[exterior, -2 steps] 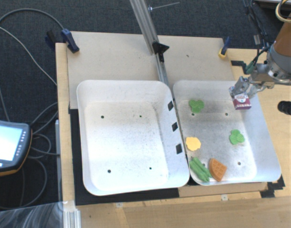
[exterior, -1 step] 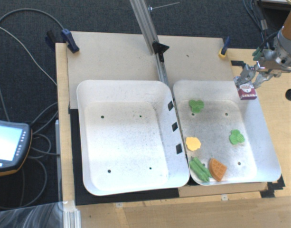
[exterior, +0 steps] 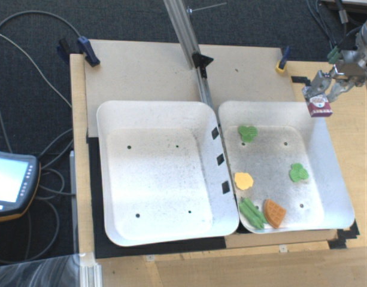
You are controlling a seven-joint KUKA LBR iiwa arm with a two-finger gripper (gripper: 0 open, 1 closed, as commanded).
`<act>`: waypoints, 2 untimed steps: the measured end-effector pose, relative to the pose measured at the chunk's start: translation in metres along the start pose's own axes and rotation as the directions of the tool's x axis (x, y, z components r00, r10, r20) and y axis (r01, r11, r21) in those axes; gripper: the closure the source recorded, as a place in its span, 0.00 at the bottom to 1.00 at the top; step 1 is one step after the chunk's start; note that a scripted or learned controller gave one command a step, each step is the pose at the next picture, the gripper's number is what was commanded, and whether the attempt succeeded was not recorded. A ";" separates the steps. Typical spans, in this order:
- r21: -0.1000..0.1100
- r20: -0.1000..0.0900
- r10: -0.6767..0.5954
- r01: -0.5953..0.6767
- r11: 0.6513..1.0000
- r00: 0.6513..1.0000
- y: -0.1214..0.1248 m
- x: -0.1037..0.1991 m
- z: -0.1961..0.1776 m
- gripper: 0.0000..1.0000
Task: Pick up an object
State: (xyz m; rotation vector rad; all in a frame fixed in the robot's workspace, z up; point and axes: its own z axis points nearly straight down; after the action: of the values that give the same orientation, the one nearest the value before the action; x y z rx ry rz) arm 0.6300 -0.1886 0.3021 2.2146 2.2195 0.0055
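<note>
Hand [exterior: 320,94] pinching a small maroon box [exterior: 320,107] above the right bin [exterior: 330,160], which holds five toys.

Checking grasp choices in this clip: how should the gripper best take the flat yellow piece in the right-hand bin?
Probably straight from above, fingers closing across the flat yellow piece at its middle; it lies flat on the right-hand bin floor, apart from neighbours.

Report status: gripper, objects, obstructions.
Gripper up at right bin's far corner, shut on small maroon box. Five toys lying in right bin. Nothing in the way.
</note>
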 end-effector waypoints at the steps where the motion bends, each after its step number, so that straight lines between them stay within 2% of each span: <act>1: 0.011 -0.005 -0.003 0.003 1.000 1.000 -0.010 0.051 0.019 1.00; 2: 0.010 -0.005 -0.004 0.004 1.000 1.000 -0.028 0.107 0.025 1.00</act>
State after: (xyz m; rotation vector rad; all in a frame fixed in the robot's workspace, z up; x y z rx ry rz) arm 0.6021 -0.0813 0.2768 2.2181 2.2315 -0.0004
